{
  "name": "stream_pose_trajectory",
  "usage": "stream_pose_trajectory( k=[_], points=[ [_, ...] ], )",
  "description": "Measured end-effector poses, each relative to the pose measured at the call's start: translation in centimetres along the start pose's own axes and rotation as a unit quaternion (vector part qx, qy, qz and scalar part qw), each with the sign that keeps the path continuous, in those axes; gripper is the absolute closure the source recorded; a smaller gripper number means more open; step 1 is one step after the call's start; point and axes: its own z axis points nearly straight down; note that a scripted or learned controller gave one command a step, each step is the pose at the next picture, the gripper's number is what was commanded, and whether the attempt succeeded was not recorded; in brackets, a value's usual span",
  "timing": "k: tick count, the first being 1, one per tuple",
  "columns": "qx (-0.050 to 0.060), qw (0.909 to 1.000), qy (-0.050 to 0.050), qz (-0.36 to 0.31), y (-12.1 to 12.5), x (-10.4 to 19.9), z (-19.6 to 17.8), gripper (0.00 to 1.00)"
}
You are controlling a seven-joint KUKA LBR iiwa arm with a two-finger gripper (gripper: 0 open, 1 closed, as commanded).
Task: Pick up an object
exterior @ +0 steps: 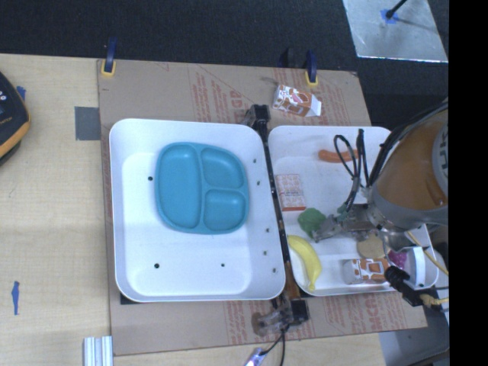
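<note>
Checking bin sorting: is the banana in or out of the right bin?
In: the banana lies inside the right bin, by its left wall.

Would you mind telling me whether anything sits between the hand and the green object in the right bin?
Nothing visible does. The hand sits right beside the green object in the right bin; the banana lies below, clear of them.

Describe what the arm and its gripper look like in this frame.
The arm is a bulky rounded body, grey with a broad orange band above the wrist. Black cables loop along its side. The gripper is a small dark grey metal assembly with two slim fingers.
</note>
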Motion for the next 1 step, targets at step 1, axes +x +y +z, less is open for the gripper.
stream_pose_trajectory(
  k=[1],
  points=[
    [-0.002, 1.0000, -0.001, 0.001, 4.58, -7.06, -4.06, 0.00]
  ],
)
